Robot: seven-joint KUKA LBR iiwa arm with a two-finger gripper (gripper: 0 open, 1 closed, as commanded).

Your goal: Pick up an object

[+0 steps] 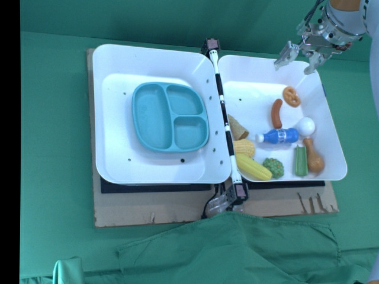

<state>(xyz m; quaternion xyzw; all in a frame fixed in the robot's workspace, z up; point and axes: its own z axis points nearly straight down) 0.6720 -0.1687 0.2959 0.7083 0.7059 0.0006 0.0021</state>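
Green cloth [71, 16] under cardboard [148, 209]; end effector [299, 61] spread above right bin [331, 135].

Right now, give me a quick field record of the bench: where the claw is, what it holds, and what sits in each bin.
claw position: claw above the far edge of the right bin
claw state: open, nothing between its fingers
left bin: blue divided plate
right bin contents: pretzel, sausage, blue bottle, white ball, drumstick, green piece, broccoli, corn cob
nearest to claw: pretzel
task status: nothing picked up yet
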